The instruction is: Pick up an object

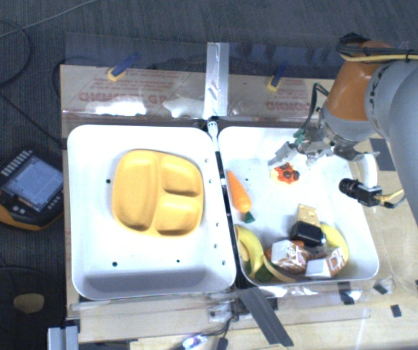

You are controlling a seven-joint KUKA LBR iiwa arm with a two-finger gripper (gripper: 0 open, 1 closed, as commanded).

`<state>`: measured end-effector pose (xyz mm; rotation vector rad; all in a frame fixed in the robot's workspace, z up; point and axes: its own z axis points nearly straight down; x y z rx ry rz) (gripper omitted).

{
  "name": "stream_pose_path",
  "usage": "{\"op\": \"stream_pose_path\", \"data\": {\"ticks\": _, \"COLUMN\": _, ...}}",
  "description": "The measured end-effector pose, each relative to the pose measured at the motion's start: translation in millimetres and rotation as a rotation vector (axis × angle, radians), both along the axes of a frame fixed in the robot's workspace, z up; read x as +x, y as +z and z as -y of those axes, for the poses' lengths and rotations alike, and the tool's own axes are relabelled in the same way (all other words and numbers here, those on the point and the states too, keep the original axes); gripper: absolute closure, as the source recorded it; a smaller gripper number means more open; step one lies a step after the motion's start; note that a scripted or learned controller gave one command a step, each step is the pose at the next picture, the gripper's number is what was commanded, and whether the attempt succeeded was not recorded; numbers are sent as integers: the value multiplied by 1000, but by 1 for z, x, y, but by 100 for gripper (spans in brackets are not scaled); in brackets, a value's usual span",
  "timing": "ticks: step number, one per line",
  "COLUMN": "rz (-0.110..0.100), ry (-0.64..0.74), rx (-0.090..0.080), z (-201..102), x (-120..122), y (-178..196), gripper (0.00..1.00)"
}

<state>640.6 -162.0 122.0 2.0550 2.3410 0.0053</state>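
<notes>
Hovering over the far part of the right shallow white plastic bin (227,168): the grey metal claw (301,150), reaching in from the right, fingers too small and blurred to tell whether open or closed. Lying just below and left of the claw, apart from it: one small red and black toy (287,173), nothing crowding it. Resting farther left, against the bin's left wall: one orange plastic carrot with a green tip (238,193). Piling up well below the claw in the bin's near corner: two yellow plastic bananas (250,250), one black block (308,233), small brown and white boxes (290,255). Sitting far left of the claw in the left white bin (84,195): one yellow divided plastic tray (157,192).
</notes>
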Motion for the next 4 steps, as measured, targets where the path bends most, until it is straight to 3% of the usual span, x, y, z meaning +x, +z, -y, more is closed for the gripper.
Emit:
{"op": "stream_pose_path", "data": {"ticks": 1, "rz": -15, "ry": -6, "rx": 9, "z": 1, "x": 0, "y": -33, "gripper": 0}}
{"op": "stream_pose_path", "data": {"ticks": 2, "rz": -14, "ry": -4, "rx": 8, "z": 0, "x": 1, "y": -23, "gripper": 100}}
{"op": "stream_pose_path", "data": {"ticks": 3, "rz": -35, "ry": 44, "rx": 12, "z": -2, "x": 25, "y": -27, "gripper": 100}}
{"op": "stream_pose_path", "data": {"ticks": 4, "rz": -29, "ry": 77, "rx": 9, "z": -4, "x": 26, "y": -31, "gripper": 100}}
